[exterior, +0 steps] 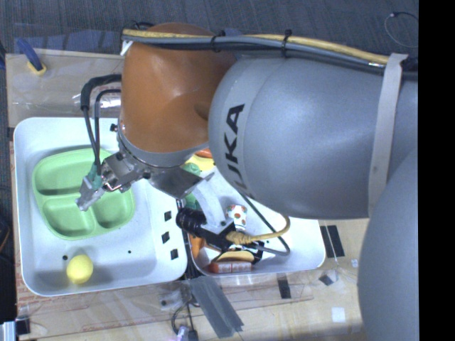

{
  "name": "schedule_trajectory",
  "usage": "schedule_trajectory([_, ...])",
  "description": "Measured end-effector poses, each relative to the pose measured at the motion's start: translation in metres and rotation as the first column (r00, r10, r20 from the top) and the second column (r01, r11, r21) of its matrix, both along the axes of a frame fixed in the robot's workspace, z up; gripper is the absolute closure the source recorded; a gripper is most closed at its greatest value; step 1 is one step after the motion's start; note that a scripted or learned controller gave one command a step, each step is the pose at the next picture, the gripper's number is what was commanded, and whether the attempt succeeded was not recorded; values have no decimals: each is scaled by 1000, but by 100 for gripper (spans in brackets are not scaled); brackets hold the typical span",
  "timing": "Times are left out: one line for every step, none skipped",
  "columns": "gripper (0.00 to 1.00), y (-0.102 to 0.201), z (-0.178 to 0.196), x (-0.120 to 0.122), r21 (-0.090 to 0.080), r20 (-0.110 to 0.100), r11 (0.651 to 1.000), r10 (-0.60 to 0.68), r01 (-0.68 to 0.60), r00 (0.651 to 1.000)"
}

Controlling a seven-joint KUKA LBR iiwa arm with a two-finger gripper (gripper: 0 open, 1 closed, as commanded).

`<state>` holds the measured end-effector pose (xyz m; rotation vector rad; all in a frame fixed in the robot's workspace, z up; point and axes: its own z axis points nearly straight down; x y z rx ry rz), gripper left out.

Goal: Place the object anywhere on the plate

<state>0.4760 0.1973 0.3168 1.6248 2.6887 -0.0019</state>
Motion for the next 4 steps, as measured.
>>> schedule_trajectory([100,1,10,0,-1,-2,1000,9,-9,1000])
schedule_trajectory([100,-90,-106,0,-1,-3,1000,-6,6,1000])
schedule_trajectory([100,-29,-36,0,0,-2,994,-108,108,994])
schedule_trajectory([100,-38,-57,0,-1,-3,999,-50,50,999])
